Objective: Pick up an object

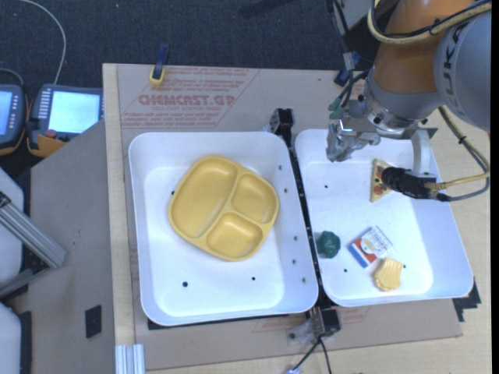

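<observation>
- Resting nearest the front rim of the right bin (448, 283): a yellow crinkled piece (388, 274).
- Just behind it: a red, white and blue packet (368, 246).
- Left of the packet, near the bin's left wall: a dark green lump (328, 244).
- Further back: a pizza slice toy (380, 179).
- At the far left corner: the gripper (343, 151), nothing between its fingers; finger spacing cannot be determined.
- Left of the right bin: the left bin (148, 209) holds a yellow divided plate (224, 207).

Around my bench, off to the side

A blue-and-yellow clamp (159, 66) grips my board's far edge; two lit handheld screens (69, 112) sit left, a white cable (43, 29) looping above them.
</observation>
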You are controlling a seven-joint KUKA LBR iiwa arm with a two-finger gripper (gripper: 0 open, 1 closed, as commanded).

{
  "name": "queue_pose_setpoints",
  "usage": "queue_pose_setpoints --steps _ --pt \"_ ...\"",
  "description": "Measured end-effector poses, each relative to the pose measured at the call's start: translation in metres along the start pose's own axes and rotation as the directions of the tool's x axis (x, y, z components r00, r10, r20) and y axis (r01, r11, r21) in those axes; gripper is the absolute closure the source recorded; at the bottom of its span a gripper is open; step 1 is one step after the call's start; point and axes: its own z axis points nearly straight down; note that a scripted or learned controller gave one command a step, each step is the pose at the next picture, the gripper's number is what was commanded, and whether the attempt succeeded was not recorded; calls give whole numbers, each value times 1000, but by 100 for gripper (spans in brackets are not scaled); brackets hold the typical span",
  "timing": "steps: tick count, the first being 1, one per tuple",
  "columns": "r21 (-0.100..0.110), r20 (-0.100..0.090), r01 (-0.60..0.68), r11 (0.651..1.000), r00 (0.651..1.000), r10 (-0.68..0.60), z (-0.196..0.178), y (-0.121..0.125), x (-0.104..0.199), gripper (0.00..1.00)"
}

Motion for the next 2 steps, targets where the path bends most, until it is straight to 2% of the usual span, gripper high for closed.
queue_pose_setpoints --steps 2 --pt "-4 1 1 1000 1000 -1 0 6 113 100"
